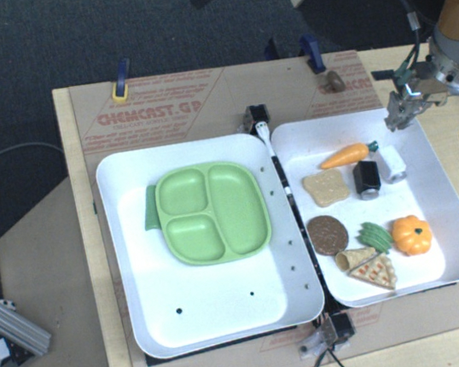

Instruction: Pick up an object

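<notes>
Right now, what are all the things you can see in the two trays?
divided plate: 1, green, left bin
carrot: 1, orange, right bin, top
bread slice: 1, tan, below carrot
black cylinder: 1, black, right of bread
white item: 1, white, beside black cylinder
cookie: 1, brown, right bin, left side
green veggie: 1, green, right of cookie
pumpkin: 1, orange, right side
pizza slice: 1, tan, bottom
end effector: 1, grey, over right bin's top right corner

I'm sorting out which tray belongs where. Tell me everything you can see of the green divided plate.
The green divided plate is pale green, plastic-looking, a rounded rectangle with three compartments: two smaller ones on its left side, one long one on its right. It lies flat in the upper middle of the left bin, slightly rotated. A darker green flat piece shows at its left edge, seemingly beneath it. Nothing lies in its compartments.
</notes>
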`<act>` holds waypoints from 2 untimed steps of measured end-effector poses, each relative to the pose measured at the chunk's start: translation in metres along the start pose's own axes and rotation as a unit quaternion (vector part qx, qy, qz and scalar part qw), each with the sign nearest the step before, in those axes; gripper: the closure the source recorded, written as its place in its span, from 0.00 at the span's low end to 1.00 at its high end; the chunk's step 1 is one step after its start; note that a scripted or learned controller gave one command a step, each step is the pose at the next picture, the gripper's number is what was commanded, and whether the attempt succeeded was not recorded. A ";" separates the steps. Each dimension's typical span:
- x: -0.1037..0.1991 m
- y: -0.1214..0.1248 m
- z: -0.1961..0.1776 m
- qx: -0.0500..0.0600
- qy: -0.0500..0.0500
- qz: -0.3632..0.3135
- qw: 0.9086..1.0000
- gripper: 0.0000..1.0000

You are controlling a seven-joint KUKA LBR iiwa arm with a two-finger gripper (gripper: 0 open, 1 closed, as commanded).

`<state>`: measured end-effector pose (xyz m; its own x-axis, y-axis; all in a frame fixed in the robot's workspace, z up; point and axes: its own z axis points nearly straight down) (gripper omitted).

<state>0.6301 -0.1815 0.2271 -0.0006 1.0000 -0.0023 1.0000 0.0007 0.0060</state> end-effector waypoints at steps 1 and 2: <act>0.053 -0.015 -0.010 0.004 0.002 -0.002 1.000 1.00; 0.103 -0.025 0.003 0.005 0.002 -0.002 1.000 1.00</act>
<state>0.6054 -0.0790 0.2233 -0.0046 1.0000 0.0020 1.0000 0.0046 -0.0030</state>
